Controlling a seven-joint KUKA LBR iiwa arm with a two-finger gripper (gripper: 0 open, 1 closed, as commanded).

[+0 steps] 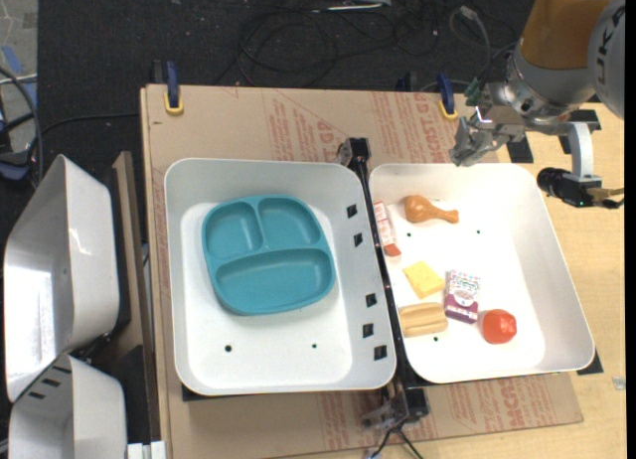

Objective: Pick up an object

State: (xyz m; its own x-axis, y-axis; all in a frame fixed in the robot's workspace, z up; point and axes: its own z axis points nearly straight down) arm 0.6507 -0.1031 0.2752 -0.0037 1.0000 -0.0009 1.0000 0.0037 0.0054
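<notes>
A brown desk (298, 119) carries two white bins side by side. I hang over the far edge of the right bin (556, 248) — my gripper (467, 149) empty, though how it is set I cannot tell. The chicken drumstick (427, 211) lies nearest, just inward of me near that far edge, long axis running along it.

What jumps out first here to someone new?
The teal divided plate sits alone in the left bin. The right bin holds small toy foods: a chicken drumstick, a yellow cheese wedge, a hot dog bun and a red tomato. The gripper hangs over that bin's far edge.
</notes>
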